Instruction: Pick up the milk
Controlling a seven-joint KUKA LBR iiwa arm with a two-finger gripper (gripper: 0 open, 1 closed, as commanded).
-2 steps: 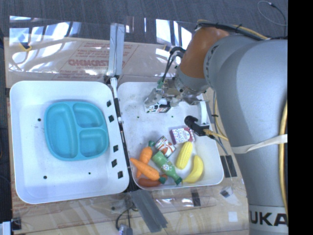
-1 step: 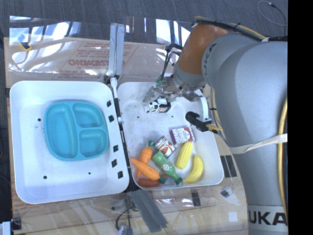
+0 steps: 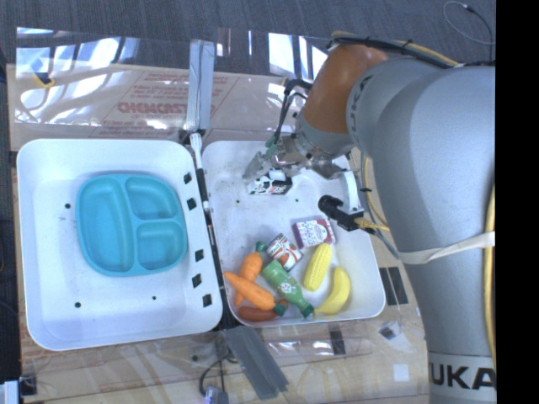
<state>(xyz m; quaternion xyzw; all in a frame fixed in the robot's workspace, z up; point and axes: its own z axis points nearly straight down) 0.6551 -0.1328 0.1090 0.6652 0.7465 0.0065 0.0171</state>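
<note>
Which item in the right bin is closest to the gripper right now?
The black-and-white milk carton, just under the gripper at the bin's far end; the other foods cluster at the near end.

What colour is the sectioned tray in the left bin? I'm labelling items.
Light blue tray, seen in the camera view.

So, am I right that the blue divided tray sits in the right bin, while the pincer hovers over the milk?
Not quite: the camera view shows the blue divided tray in the left bin. The pincer is indeed over the milk, in the right bin.
</note>
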